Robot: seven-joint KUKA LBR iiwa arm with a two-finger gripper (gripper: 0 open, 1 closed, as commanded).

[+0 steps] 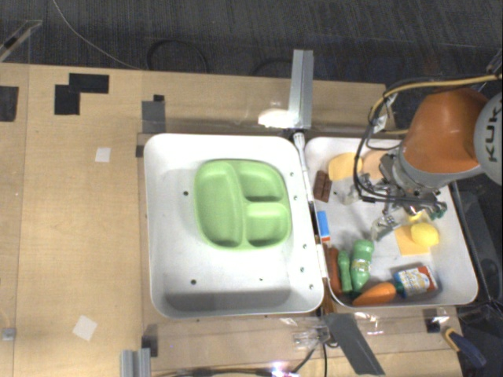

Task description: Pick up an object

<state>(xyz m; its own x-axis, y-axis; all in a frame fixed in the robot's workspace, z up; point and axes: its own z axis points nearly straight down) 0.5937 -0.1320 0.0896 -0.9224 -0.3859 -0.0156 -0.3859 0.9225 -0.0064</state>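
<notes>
Gripper over right white bin, far-right part | finger state unreadable, possibly apart | risk: crowded yellow plastic lemon slips sideways.

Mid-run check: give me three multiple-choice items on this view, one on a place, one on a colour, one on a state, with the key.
1. Where does the green divided plastic tray lie?
A. In the left white bin
B. In the right white bin
C. On the wooden bench

2. What colour is the carrot-shaped toy at the right bin's near edge?
A. Blue
B. Orange
C. White

3. How does the green plastic bottle rest?
A. Standing upright
B. Lying on its side
C. Lifted above the bin

Key: 1 A, the tray sits mid left bin; 2 B, the toy is plainly orange; 3 B, the bottle's length lies along the bin floor.
</notes>
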